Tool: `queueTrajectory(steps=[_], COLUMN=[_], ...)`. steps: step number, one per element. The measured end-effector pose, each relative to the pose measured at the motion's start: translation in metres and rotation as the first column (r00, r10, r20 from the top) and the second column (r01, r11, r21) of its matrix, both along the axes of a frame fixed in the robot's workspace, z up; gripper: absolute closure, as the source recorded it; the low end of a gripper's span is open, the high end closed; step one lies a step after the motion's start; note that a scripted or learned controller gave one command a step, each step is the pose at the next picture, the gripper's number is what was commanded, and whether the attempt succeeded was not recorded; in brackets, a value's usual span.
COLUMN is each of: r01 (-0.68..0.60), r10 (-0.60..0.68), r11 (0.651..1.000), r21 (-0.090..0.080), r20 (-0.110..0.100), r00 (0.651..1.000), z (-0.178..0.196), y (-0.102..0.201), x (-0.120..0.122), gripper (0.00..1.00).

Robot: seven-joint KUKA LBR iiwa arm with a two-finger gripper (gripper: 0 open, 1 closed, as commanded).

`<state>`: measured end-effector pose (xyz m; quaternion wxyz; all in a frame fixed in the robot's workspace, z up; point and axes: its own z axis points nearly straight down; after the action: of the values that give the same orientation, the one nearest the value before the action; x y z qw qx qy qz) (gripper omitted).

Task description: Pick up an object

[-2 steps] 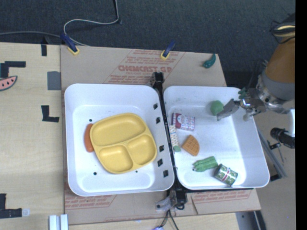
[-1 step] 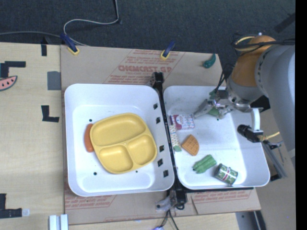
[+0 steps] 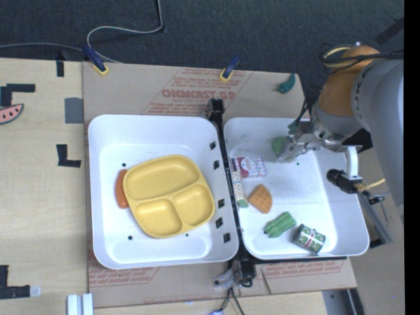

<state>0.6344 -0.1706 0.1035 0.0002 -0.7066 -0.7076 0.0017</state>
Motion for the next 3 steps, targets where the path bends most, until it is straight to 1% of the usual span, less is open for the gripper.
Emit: queueTrajectory(steps=[1,2,3], r01=[-0.001,-0.001,0.002], r10=[0.001,0.001,-0.002], r11=[1.0,1.0,1.0], r21=[0.0,0.0,-0.002], r20=[-0.001,-0.001,0.015], r00=[1.0,1.0,1.0], z=[0.009,0.009,-0.014], y=[0.0,0.0,0.046], x=[0.0,0.0,-0.04], gripper=[1.0,0.0,0.0])
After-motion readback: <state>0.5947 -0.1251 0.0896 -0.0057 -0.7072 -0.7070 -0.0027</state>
